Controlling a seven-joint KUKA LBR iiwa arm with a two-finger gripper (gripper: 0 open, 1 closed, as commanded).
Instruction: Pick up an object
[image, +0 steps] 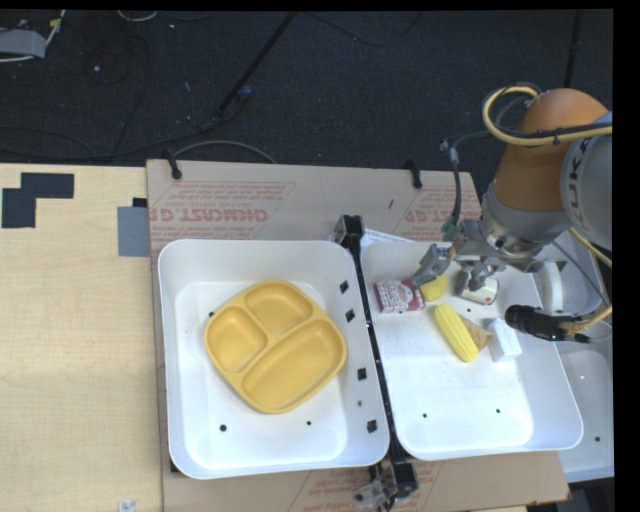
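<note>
your gripper (452, 268) sits over the right bin (480, 420), fingers apart, beside the corn (456, 332); nothing held.

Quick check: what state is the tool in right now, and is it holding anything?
Tool: low over the right bin, beside a small yellow piece; open or shut cannot be told, and no object visibly held.

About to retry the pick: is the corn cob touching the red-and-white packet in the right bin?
Apart. In the camera view, bare white bin floor shows between the corn cob and the red-and-white packet, which lies nearer the divider.
</note>
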